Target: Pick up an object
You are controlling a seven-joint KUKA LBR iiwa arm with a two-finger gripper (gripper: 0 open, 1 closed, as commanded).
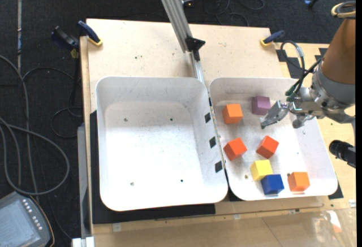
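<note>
The end effector (278,116) is hovering over the upper right part of the right-hand shallow white plastic bin (322,152), reaching in from the right with its metal fingers (270,118) pointing left and down. The fingers are standing apart with nothing between them; how wide the gap is cannot be judged from this slant. The grey arm with its orange band (344,56) is leaning in above the bin's right edge.

Just left of the fingers and slightly higher in the view, a small purple cube (261,104) is sitting on the bin floor, near the fingertips but apart from them. Further left, an orange cube (232,113) is lying close to the bin's left wall. Below the fingers, a tilted orange-red cube (267,146) is resting mid-bin, and another orange-red cube (235,148) is lying to its left. Lower still, a yellow cube (261,169) is touching a dark blue cube (272,184) just below and right of it, and an orange cube (298,181) is sitting beside the blue one near the bin's front rim.

The left-hand shallow white plastic bin (113,99) is lying alongside, its right wall meeting the other bin's left wall. Both bins are resting on a pale wooden bench (141,48), with a slanted silver metal pole (169,3) crossing above its far side.
</note>
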